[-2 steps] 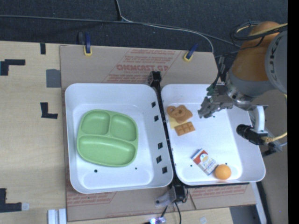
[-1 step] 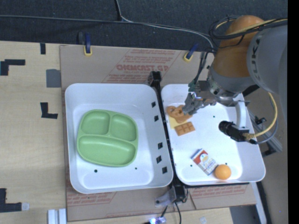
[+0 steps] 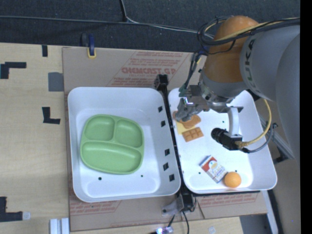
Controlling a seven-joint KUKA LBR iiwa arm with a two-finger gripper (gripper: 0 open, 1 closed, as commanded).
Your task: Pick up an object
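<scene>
My gripper [image 3: 185, 112] hangs low over the upper left part of the right bin [image 3: 258, 130], right above a small pile of flat food pieces. The pile holds a yellow slice [image 3: 182, 127], a brown waffle-like square [image 3: 192, 134] and an orange-brown piece [image 3: 196, 120] partly hidden under the gripper. Whether the gripper touches any of them is hidden by the wrist. A small red and white box [image 3: 213, 169] lies near the bin's front, with an orange ball [image 3: 233, 180] beside it at the front right.
The left bin [image 3: 78, 101] holds a green divided plate [image 3: 112, 144]. A black divider rail [image 3: 169, 130] runs between the bins. A black cable fitting [image 3: 225, 139] on the arm hangs over the right bin's middle.
</scene>
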